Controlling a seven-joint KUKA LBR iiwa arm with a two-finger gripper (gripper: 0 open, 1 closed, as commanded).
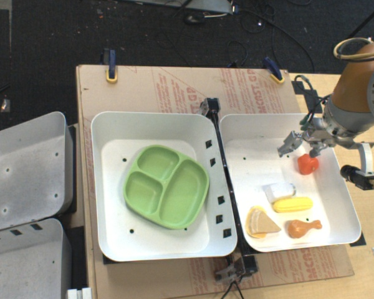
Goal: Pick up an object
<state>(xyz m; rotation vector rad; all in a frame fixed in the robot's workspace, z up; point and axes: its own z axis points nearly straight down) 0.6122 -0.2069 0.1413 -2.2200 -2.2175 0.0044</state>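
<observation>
Item one, your two-finger gripper (301, 143): it hangs over the upper part of the right-hand shallow white bin (237, 167), fingers spread apart with nothing between them, one grey finger (289, 144) reaching out to the left. Item two, a small red-orange block (308, 164): it lies on the bin floor just below the gripper, close to it but not held. Item three, lower in the same bin, a small white rectangular piece (278, 190) touching the top of a yellow corn-like toy (292, 205). Item four, along the near edge, a tan wedge like a slice of bread or pie (261, 222) and, to its right, an orange toy drumstick (302, 227). Item five, the left-hand white bin (106, 167): you will find a light green plastic divided plate with three compartments (166, 185) lying flat in its middle, well apart from the gripper. Item six, the grey arm with its orange band (355, 83), entering from the right above the gripper
</observation>
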